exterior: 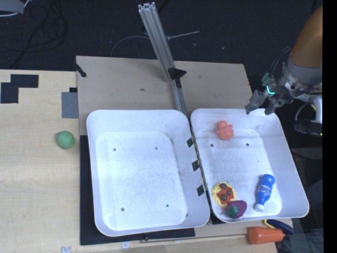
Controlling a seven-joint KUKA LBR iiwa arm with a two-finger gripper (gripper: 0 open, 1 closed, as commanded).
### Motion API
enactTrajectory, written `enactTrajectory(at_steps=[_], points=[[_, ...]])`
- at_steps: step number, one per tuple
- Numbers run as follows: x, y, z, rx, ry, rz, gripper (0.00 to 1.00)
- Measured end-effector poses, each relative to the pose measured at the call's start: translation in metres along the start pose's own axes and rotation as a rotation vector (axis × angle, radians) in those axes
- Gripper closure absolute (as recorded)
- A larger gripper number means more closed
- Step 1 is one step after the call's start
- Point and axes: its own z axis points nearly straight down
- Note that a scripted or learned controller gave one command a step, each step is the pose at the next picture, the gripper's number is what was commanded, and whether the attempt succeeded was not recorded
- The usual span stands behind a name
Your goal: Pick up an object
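Camera view: gripper (pixel 261 104) up at two o'clock, over the far corner of the right bin (pixel 295 181), fingers a little apart, nothing between them. In that bin: orange toy (pixel 224 130) near the top, blue bottle (pixel 264 191), yellow toy (pixel 224 193) and purple toy (pixel 237 208) down at five o'clock. Left bin (pixel 100 128) beside it. Green ball (pixel 65 139) out on the bench at nine o'clock. Orange thing (pixel 265 235) just under the right bin.

The right bin (pixel 284 141) holds a bottle (pixel 264 191) right of two toys (pixel 229 199).
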Motion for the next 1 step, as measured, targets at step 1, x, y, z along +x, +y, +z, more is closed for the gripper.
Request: enactTrajectory(at_steps=[1], points=[[0.0,0.0,0.0001,0.0,0.0,0.0,0.0]])
